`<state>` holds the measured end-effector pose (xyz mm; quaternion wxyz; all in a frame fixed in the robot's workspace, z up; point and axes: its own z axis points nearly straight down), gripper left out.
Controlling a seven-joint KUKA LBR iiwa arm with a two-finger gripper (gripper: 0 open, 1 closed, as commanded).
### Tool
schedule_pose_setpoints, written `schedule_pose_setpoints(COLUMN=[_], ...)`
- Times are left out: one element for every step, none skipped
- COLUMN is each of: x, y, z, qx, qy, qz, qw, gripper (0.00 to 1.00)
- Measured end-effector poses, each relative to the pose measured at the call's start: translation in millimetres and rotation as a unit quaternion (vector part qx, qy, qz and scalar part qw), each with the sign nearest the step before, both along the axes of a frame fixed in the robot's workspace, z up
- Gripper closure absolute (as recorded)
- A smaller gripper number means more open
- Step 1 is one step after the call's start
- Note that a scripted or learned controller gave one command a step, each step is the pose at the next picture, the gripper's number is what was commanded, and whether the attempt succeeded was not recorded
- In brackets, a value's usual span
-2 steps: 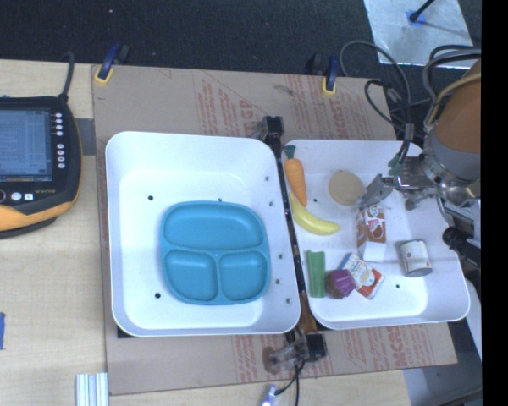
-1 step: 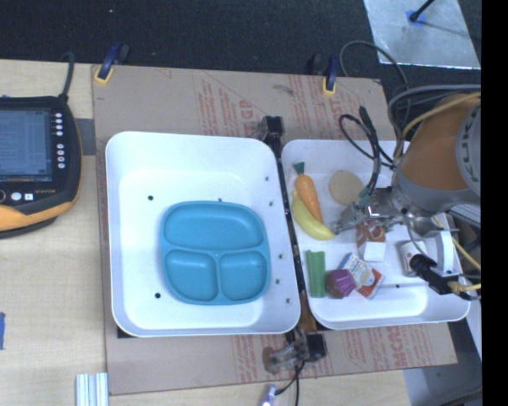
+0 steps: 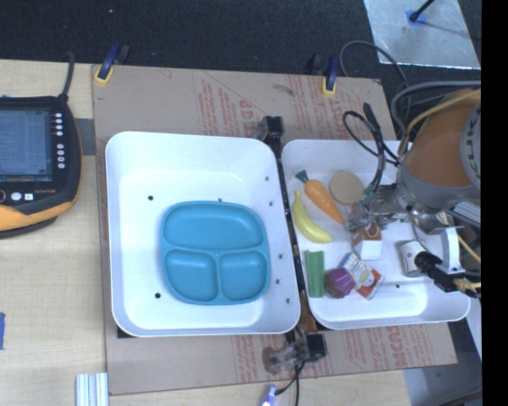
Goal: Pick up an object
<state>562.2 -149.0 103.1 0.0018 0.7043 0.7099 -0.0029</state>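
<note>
The right bin (image 3: 406, 309) holds an orange carrot (image 3: 323, 200), a yellow banana (image 3: 307, 222), a tan round disc (image 3: 345, 186), a green block (image 3: 314, 272), a purple vegetable (image 3: 339, 282), a red and white packet (image 3: 368, 282) and a small white block (image 3: 371, 249). My gripper (image 3: 366, 219) hangs low over the middle of this bin, just right of the carrot and banana and directly above the white block. The arm's orange band (image 3: 440, 146) is behind it to the right. Nothing is visibly lifted off the bin floor.
The left bin (image 3: 127, 163) holds a blue divided tray (image 3: 213, 250). A teach pendant (image 3: 21, 159) lies on the bench at the far left. Cables (image 3: 368, 129) loop over the right bin's far edge, and a white bracket (image 3: 432, 256) sits beside the wrist.
</note>
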Motion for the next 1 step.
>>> schedule_pose_setpoints(x=[75.9], y=[95.7], z=[89.7], qx=[0.0042], qy=[0.0], qz=[-0.001], qw=[1.0], gripper=[1.0])
